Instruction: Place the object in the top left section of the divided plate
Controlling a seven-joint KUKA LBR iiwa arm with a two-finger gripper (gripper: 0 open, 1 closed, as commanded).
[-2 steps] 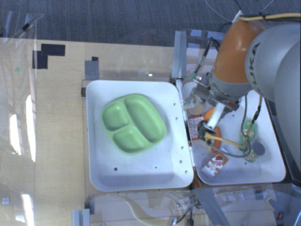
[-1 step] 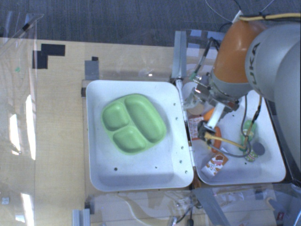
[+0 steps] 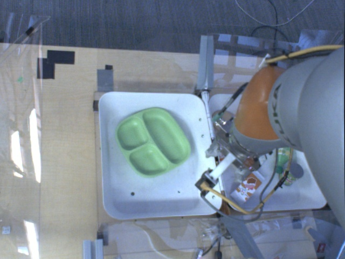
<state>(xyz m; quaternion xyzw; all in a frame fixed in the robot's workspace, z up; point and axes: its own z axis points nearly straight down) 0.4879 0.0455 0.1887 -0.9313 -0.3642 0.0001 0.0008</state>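
A green divided plate (image 3: 154, 141) with three sections lies tilted in the left white bin (image 3: 113, 193). My gripper (image 3: 241, 168) hangs over the left side of the right bin (image 3: 302, 198), close to the wall between the two bins, and the wrist above hides most of it. Just below it lies a small orange and white packet (image 3: 249, 188). A green object (image 3: 282, 161) and a grey round piece (image 3: 295, 171) lie to the gripper's right, partly covered by the arm.
The grey arm with its orange band (image 3: 259, 112) covers most of the right bin. A metal post (image 3: 205, 63) stands behind the divider between the bins. Pale wooden bench (image 3: 59, 161) stretches to the left of the bins.
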